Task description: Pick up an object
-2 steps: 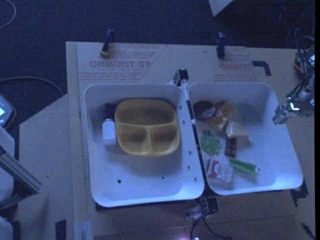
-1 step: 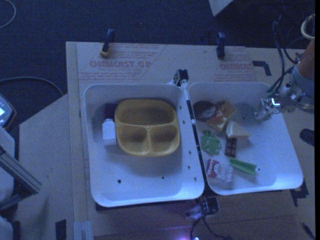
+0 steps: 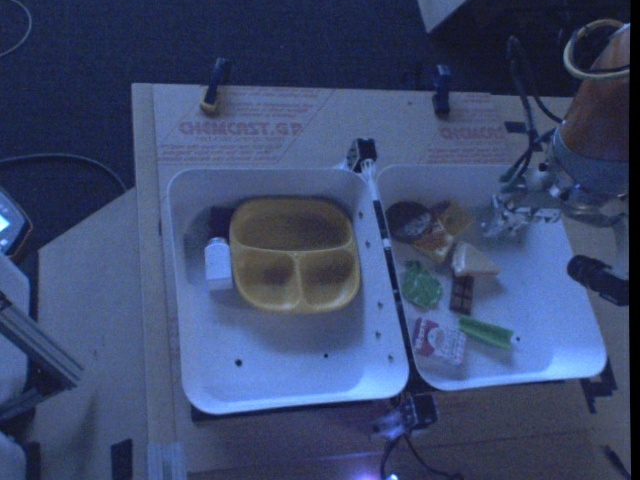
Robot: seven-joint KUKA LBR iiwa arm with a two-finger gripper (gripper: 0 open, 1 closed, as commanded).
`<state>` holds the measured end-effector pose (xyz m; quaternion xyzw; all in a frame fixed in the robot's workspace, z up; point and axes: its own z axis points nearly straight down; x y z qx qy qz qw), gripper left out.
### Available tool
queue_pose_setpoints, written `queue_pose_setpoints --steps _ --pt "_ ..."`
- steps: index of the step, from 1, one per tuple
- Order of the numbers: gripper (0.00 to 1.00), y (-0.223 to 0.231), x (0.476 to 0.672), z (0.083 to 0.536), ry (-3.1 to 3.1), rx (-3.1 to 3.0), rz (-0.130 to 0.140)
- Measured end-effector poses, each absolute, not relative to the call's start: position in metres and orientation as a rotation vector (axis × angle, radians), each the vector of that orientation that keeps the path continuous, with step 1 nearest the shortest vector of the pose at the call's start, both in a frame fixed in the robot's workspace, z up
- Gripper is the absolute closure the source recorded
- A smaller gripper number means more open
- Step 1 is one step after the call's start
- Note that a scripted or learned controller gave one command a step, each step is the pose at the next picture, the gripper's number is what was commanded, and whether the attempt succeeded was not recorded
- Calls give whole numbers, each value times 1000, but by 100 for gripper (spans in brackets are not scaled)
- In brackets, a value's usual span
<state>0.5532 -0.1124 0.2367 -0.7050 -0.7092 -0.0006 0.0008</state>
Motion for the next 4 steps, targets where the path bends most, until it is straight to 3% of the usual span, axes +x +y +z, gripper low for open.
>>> queue_pose_setpoints --steps 1,3,4 --pt "100 -61 561 235 -2226 -2214 0" --pt "100 57 544 216 -2224 -2212 2" --pt "100 74 550 221 -2225 -2219 -3"
